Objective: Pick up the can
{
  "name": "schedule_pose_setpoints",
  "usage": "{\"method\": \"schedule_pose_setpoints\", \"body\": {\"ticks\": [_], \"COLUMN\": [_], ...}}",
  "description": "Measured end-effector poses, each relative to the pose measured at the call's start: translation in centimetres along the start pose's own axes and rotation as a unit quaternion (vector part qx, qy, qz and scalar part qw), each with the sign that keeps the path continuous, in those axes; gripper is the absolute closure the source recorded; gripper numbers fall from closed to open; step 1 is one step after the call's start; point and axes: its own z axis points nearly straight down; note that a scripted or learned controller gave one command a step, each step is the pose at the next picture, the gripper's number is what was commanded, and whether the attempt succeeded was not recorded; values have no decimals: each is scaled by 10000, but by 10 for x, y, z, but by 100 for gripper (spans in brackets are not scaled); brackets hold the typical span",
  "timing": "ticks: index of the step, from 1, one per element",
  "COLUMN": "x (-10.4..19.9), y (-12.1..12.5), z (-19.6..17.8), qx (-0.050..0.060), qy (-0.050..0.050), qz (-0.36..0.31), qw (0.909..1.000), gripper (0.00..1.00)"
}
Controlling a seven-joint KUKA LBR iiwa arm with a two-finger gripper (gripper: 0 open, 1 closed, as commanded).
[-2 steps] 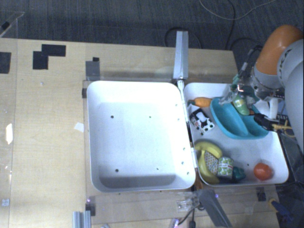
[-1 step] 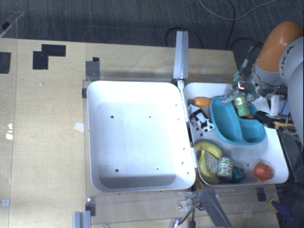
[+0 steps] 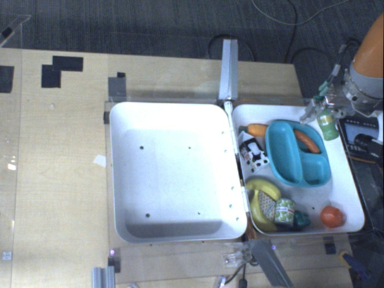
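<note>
White plastic makes up both shallow bins on the pale wooden table [image 3: 54,161].

Camera view: the left bin [image 3: 174,167] sits at about nine o'clock from the middle of the scene, and the right bin [image 3: 351,188] lies at three o'clock, the two touching along a shared edge. Inside the right bin, a blue two-compartment tray [image 3: 288,161] takes up the centre, tilted slightly. An orange carrot-like piece [image 3: 308,141] lies in the tray's upper compartment, and another orange piece [image 3: 257,129] rests just outside the tray at its ten o'clock. A small black-and-white object [image 3: 253,152] lies at the tray's nine o'clock, against the bin's left wall. At six o'clock from the tray, a yellow banana [image 3: 261,200] curves along the bin's lower left corner, with a small green patterned can [image 3: 284,210] lying just beside it and touching a dark teal item [image 3: 300,221]. A red-orange tomato-like ball [image 3: 331,216] sits at the tray's five o'clock, near the bin's lower right corner.

The grey arm with its orange band [image 3: 369,56] enters at two o'clock. Its hand [image 3: 321,110] hangs over the bin's upper right corner, well apart from the can. A pale green bottle [image 3: 327,126] stands right below the hand; whether the hand is spread or closed, or grips anything, I cannot tell.
</note>
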Motion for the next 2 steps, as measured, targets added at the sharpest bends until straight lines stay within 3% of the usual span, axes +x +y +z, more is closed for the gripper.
{"method": "schedule_pose_setpoints", "body": {"ticks": [1, 2], "x": [9, 22], "y": [-33, -22], "z": [110, 17], "qx": [-57, 1], "qy": [-14, 4], "qz": [-395, -446], "qw": [9992, 9990], "gripper": [100, 100]}}
